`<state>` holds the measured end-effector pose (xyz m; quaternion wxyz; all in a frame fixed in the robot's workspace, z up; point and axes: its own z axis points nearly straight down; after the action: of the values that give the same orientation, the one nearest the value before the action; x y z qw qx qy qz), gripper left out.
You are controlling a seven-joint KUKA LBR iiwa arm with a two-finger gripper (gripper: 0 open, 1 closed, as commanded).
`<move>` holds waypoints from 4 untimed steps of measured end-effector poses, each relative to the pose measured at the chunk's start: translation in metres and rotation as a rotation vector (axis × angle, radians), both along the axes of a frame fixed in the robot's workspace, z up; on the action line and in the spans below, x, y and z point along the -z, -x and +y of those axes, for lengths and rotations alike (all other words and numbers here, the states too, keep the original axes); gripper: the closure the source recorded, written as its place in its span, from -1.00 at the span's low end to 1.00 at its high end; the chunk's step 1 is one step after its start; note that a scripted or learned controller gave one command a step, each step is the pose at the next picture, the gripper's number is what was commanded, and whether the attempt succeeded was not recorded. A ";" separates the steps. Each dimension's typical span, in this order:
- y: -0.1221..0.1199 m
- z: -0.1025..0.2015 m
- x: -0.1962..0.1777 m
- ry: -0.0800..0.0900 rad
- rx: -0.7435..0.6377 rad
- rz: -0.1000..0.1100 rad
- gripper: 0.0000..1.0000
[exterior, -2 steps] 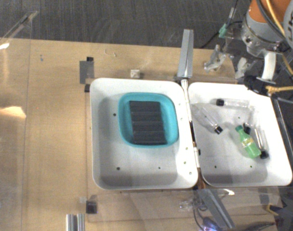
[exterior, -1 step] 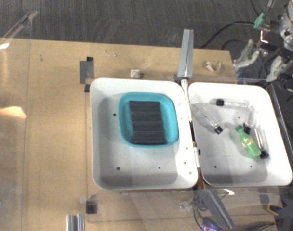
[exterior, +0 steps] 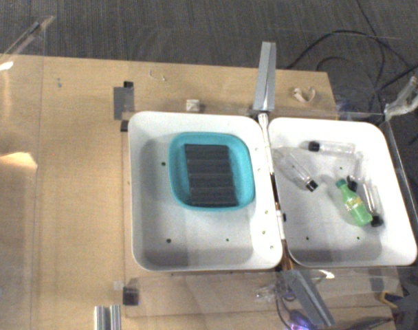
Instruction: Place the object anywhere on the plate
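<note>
Wood-tone bench (exterior: 71, 205) under everything, two white bins side by side on it. Left bin (exterior: 144, 253) holds the teal plate (exterior: 245, 174), a rounded rectangle lying flat w/ a dark ridged insert (exterior: 209, 176) in its middle. That's the drop zone, and nothing lies on it yet.

Right bin (exterior: 319, 232) has the loose stuff: three clear plastic tubes w/ black caps. One tube (exterior: 329, 146) lies near the far wall, another (exterior: 297, 170) slants toward the divider, and a third (exterior: 369, 199) sits by the right side. Touching that third one is the small green bottle (exterior: 355, 206), on its side, neck pointing up-left.

My read: the green bottle is the likeliest pick. It's well apart from the plate, across the divider.

Handling, judged by looks: light, thin plastic, prob. a bit squeezable, smooth and round, so it'll roll or squirt out of a sloppy pinch. Best hold is across the fat body, mid-length, jaws square to its long axis. The neck is too narrow. The neighbour tube crowds its right flank, so approach room is tight there.

Pincer: can't tell if it's apart or together. A pale blurred shape (exterior: 410, 96) past the right bin's far corner may be arm hardware, not sure. If so, the bottle lies nearer the camera and a bit left of it, not close.
</note>
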<state>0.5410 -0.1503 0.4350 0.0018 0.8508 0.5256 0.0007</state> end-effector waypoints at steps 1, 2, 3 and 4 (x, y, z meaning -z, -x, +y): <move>-0.019 -0.036 0.159 -0.002 0.098 0.001 -1.00; 0.037 -0.039 0.109 -0.001 0.154 -0.002 -1.00; 0.052 -0.039 0.130 -0.003 0.255 0.000 -1.00; 0.052 -0.039 0.130 -0.003 0.255 0.000 -1.00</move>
<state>0.4888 -0.1894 0.3046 0.0009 0.9107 0.4130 0.0014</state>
